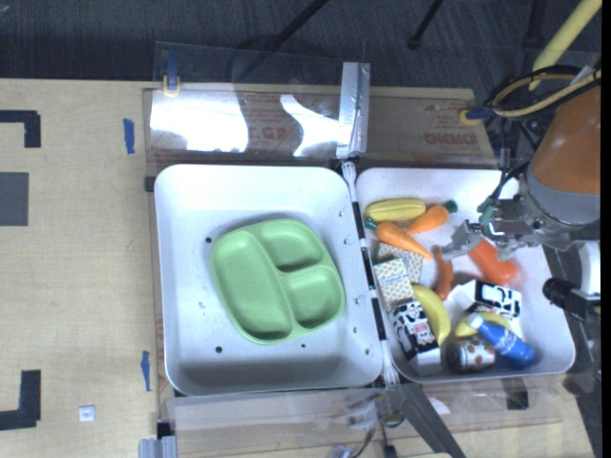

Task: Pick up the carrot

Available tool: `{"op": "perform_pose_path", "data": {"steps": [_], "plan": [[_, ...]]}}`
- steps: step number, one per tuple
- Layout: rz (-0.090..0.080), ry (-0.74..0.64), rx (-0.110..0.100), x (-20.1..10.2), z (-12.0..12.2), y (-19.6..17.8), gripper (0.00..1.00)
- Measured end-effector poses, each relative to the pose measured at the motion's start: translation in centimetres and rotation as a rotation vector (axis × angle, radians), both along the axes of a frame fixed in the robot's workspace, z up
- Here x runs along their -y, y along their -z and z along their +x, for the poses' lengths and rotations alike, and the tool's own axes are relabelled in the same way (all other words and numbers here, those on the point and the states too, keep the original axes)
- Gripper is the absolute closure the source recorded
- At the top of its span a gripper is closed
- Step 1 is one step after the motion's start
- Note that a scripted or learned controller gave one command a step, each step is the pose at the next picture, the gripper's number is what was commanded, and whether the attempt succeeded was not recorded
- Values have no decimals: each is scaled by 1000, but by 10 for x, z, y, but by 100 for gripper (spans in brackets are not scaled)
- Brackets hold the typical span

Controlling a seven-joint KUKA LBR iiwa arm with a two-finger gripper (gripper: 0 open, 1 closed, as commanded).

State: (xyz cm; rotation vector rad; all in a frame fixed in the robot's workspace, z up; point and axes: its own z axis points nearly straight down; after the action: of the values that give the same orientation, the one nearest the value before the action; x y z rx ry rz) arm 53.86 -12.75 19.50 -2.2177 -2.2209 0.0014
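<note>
Lying in the right bin [563,346], the carrot [401,238] slants near the bin's left wall, just below a yellow corn cob [395,208] and touching a second orange carrot-like piece [429,219]. A banana [431,313] lies below it. The gripper [474,241] hangs well to the carrot's right, over an orange object [496,260]; whether its fingers are spread cannot be told. A green divided plate [277,277] sits in the left bin [181,256].

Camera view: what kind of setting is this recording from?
Probably a robot lab bench for pick trials: two white bins side by side, toy food like a carrot, and blue tape marks.
</note>
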Motion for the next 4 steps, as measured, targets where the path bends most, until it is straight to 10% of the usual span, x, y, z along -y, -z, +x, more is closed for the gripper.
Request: {"op": "perform_pose_path", "data": {"steps": [1, 4], "plan": [[-4, -190, 7, 63, 33, 16, 0], [-5, -615, 9, 48, 62, 35, 0]]}}
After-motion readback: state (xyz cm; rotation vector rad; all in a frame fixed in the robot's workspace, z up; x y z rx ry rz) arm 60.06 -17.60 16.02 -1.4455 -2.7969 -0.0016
